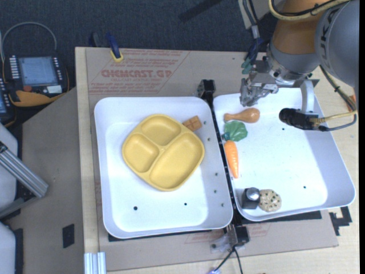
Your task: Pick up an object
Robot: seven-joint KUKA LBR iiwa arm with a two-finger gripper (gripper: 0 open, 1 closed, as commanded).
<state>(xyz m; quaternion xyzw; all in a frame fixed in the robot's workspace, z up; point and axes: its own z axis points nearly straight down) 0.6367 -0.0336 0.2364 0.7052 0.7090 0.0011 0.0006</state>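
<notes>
My gripper [249, 99] hangs over the far left corner of the right bin [319, 170], just above the tan chicken drumstick [243, 116]. Nothing shows between its fingers. Below the drumstick lie a green leafy piece [235, 131] and an orange carrot [231, 158] along the bin's left wall. A cookie [269, 200] and a small dark round object [251, 196] sit near the front edge of that bin.
The left bin [114, 198] holds a yellow divided plate [163, 151] and a small brown block [193, 123] at the plate's far right edge. A black clamp [206, 88] sits between the bins at the back. The arm and a black cable fitting [296, 118] hang over the right bin's back.
</notes>
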